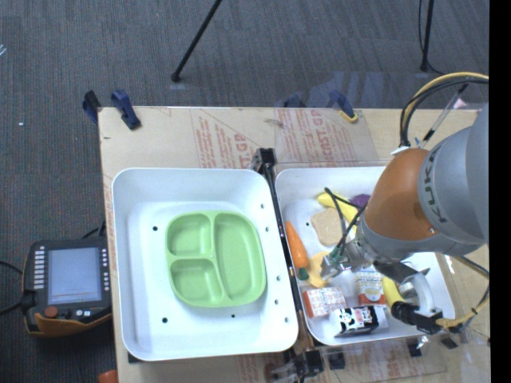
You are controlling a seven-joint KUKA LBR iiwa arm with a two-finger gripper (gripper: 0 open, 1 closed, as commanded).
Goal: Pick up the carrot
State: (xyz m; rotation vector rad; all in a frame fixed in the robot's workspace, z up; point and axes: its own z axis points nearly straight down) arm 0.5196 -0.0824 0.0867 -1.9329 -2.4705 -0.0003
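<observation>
Left bin (128, 214): holds a green divided plate (215, 259), three sections, near its middle.
Right bin (297, 180): carrot (296, 245) at the left wall, lying far-to-near; bread slice (327, 227), red-and-white carton (324, 301), black-and-white carton (357, 318), small pot (369, 285), yellow pieces.
Claw (342, 255): over the right bin, just right of the carrot; opening cannot be told, nothing visibly gripped.

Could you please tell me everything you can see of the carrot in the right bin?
The carrot is a small orange piece, smooth and plastic-looking, like toy food. It lies flat in the right bin, close to the left wall, its long axis running roughly up and down the picture, the upper end narrower. Its lower end sits against a yellow item. The end effector is to its right, apart from it.
</observation>
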